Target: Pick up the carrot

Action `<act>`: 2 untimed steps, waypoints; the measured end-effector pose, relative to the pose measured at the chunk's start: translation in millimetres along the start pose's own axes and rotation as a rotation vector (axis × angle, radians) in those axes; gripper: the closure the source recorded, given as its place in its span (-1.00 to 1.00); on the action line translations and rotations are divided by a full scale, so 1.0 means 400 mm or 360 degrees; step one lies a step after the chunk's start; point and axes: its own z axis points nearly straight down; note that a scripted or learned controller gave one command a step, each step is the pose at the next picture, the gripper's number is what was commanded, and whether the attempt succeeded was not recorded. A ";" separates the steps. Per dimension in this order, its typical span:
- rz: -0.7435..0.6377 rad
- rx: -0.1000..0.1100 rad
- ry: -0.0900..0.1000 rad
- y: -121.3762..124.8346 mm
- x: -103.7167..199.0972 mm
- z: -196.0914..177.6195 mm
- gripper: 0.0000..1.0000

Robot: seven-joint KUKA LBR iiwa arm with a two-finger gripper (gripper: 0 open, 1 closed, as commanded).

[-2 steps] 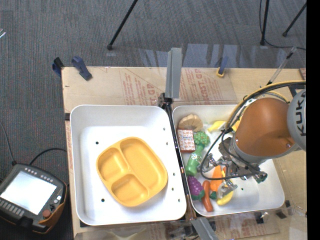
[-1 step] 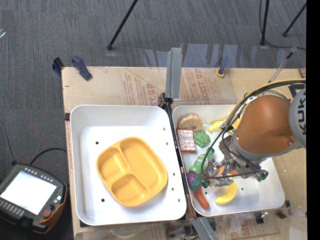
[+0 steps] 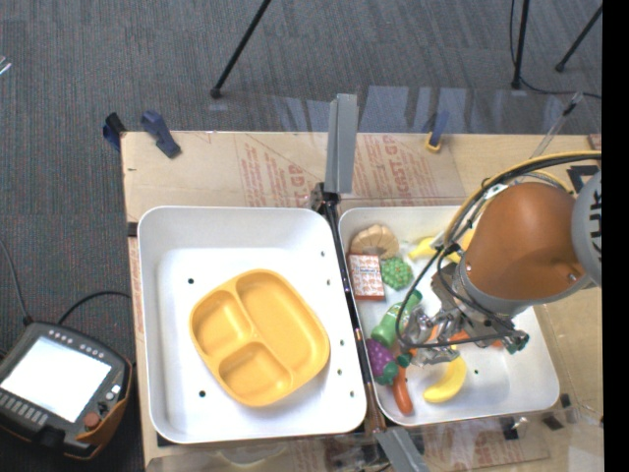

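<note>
Progress on the task is judged to be early: nothing is seen lifted, and the grasp itself is still to be made. The carrot [image 3: 403, 395] is found low in the frame, near the bottom-left corner of the right bin [image 3: 526, 386], where it lies flat on the white floor with its orange body pointed toward the bottom edge and a green tuft at its upper end. It is flanked by a banana [image 3: 445, 382] just to its right and by a bunch of purple grapes [image 3: 380, 357] just up and to the left.

Further up, the gripper [image 3: 425, 330] is seen low over the crowded left half of that bin, beside a green bottle [image 3: 393, 323]. The carrot is placed below and slightly left of it in the frame, near but apart, and nothing is shown held. Whether the gripper is open or closed cannot be told, since it is masked by the wrist and the clutter. A thin orange streak at the gripper's right is perhaps part of the tool, though this is not certain.

Above that, the orange band of the arm [image 3: 516, 249] is seen over the bin's upper right. A red box [image 3: 366, 275], a leafy green toy [image 3: 397, 272] and a round brown piece [image 3: 373, 239] are ranged toward the bin's far edge. In the left bin [image 3: 167, 244], a yellow divided plate [image 3: 257, 334] is left untouched.

What remains is judged to be a short shift toward the bottom of the frame, a closing on the carrot and a lift.
</note>
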 end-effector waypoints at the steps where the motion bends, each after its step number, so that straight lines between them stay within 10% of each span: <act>1: -0.0002 -0.0003 -0.0003 0.004 -0.005 -0.023 1.00; 2: 0.0094 0.0008 -0.0003 0.115 -0.003 -0.188 1.00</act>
